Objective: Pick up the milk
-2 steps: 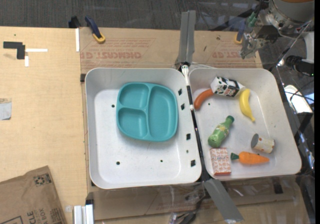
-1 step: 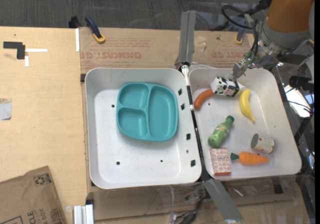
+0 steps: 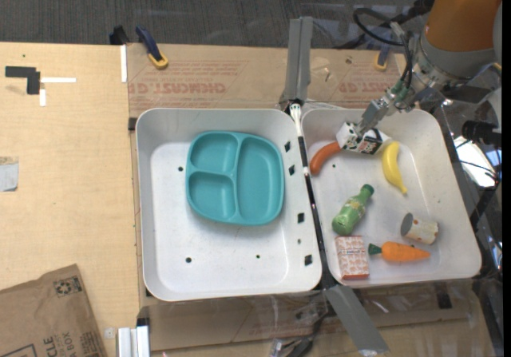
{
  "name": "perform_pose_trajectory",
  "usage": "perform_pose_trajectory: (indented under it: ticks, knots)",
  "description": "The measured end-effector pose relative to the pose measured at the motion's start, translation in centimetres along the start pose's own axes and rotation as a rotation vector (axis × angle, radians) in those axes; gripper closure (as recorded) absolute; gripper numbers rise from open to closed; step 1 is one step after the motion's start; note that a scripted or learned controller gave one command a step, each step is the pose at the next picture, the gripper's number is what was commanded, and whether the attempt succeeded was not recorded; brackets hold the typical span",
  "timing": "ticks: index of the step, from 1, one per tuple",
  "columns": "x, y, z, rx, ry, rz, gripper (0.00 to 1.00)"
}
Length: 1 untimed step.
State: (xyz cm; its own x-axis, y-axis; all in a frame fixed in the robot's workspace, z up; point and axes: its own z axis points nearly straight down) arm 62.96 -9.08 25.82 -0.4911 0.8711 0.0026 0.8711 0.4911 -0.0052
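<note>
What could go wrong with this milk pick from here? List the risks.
1. The milk lies tipped near the right bin's back wall, so the gripper may get a poor hold and drop it.
2. The red sausage and banana sit close on either side; the jaws could knock or catch one.
3. The carton looks small and could skid away when touched.

Two smooth white plastic bins (image 3: pixel 152 212) sit on a matt, wood-look bench (image 3: pixel 64 188). A teal plastic plate (image 3: pixel 235 178) has a soft sheen. The banana (image 3: pixel 391 165) looks glossy plastic. Brown cardboard (image 3: pixel 48 311) looks rough.
</note>
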Motion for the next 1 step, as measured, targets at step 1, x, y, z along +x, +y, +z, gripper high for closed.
perform_pose_trajectory:
  ticks: [1]
  knots:
    - [-4.02, 1.18, 8.49, -0.002, -0.001, -0.097, 0.0]
